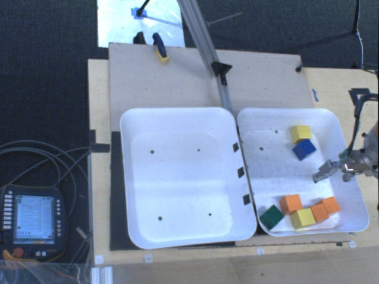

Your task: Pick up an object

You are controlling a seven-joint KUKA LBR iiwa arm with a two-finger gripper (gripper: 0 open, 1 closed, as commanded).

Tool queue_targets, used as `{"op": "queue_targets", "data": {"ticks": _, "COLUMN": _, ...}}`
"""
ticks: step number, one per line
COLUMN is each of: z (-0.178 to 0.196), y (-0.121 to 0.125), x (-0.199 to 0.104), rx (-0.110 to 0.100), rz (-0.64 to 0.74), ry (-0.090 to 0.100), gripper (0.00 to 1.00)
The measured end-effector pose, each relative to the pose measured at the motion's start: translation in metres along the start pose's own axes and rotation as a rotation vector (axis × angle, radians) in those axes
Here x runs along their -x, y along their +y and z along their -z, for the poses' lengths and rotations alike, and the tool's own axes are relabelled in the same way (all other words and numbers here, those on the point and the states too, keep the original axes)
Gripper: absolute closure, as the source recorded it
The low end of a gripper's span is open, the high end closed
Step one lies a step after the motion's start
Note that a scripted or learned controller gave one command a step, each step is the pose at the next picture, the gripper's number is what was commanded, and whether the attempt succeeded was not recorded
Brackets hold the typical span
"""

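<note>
Two white bins sit side by side on the surface [177,76]: the left bin [177,176] and the right bin [278,158], which holds coloured blocks. Green block [272,216], orange block [290,203] and yellow block [302,218] lie along its near edge. At its right rim hangs the gripper [329,171]; whether it is clenched I cannot tell.

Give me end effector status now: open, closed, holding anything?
End effector: over the right bin near its right wall, nothing seen in its grasp; open or closed cannot be told from this view.
</note>
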State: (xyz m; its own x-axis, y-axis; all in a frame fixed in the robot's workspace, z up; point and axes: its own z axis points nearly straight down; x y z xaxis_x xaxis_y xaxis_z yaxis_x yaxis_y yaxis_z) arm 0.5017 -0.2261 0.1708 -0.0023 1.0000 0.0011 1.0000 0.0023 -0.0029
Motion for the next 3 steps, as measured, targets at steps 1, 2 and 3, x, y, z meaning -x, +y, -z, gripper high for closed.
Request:
{"op": "queue_targets", "data": {"ticks": 1, "z": -0.047, "y": 0.005, "x": -0.008, "rx": 0.001, "rz": 0.001, "ry": 0.000, "gripper": 0.00}}
{"op": "queue_targets", "data": {"ticks": 2, "z": -0.033, "y": 0.007, "x": -0.006, "rx": 0.007, "rz": 0.002, "ry": -0.003, "gripper": 1.00}}
{"op": "queue_targets", "data": {"ticks": 3, "z": 0.026, "y": 0.016, "x": 0.001, "rx": 0.011, "rz": 0.002, "ry": -0.005, "gripper": 1.00}}
